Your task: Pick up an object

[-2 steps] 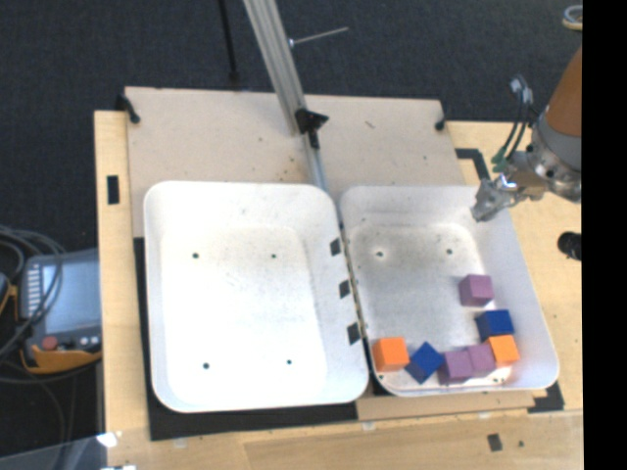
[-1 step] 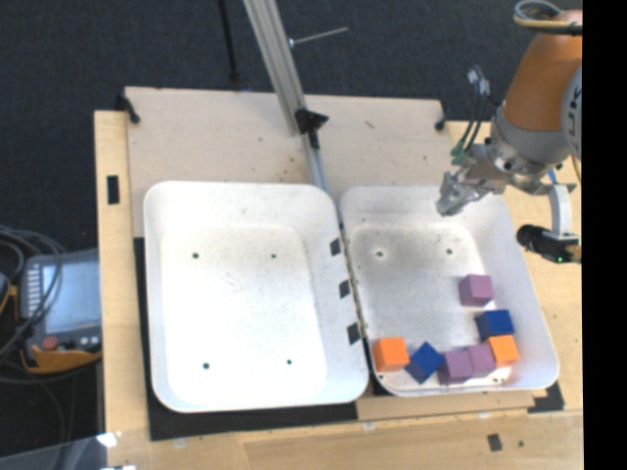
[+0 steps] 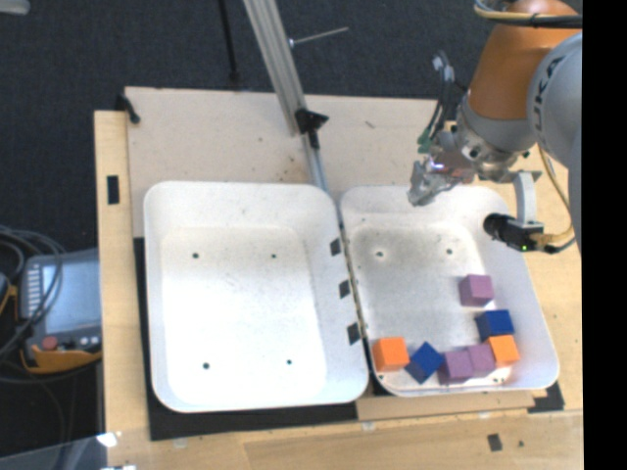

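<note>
Gripper [image 3: 427,190]: poised over right bin [image 3: 411,262] far rim; finger state cannot be told | Blocks: purple block [image 3: 476,289] nearest, well below-right of gripper; remainder clustered beyond it at near rim.

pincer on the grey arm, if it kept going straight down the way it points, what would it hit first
Probably the bare floor of the right white bin near its far edge; the two-finger pincer hangs over that spot, though depth is unclear. The coloured cubes lie well away.

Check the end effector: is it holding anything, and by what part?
Nothing is held. The end effector hangs over the far rim of the right bin, with no block in it. The blocks lie along the bin's near right side.
</note>
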Robot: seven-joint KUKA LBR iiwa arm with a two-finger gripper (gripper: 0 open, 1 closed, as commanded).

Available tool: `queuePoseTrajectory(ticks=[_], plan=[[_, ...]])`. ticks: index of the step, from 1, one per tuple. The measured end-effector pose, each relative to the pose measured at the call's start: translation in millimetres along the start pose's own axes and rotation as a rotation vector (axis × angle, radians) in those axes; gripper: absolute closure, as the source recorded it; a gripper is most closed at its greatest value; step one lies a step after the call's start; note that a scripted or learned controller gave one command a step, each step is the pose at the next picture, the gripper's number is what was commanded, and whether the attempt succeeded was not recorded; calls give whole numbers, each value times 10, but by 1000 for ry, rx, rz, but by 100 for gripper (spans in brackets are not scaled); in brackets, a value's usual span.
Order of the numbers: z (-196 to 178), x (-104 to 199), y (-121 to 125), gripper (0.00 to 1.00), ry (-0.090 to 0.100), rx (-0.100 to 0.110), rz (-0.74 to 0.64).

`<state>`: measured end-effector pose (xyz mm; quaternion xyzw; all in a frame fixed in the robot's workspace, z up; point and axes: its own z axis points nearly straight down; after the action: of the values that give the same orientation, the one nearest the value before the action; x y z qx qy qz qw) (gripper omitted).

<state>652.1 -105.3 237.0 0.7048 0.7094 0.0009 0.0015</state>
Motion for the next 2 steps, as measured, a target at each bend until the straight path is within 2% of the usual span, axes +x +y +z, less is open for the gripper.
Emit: queuePoseTrajectory(ticks=[2], plan=[[156, 1122, 60, 100, 2, 4, 0]])
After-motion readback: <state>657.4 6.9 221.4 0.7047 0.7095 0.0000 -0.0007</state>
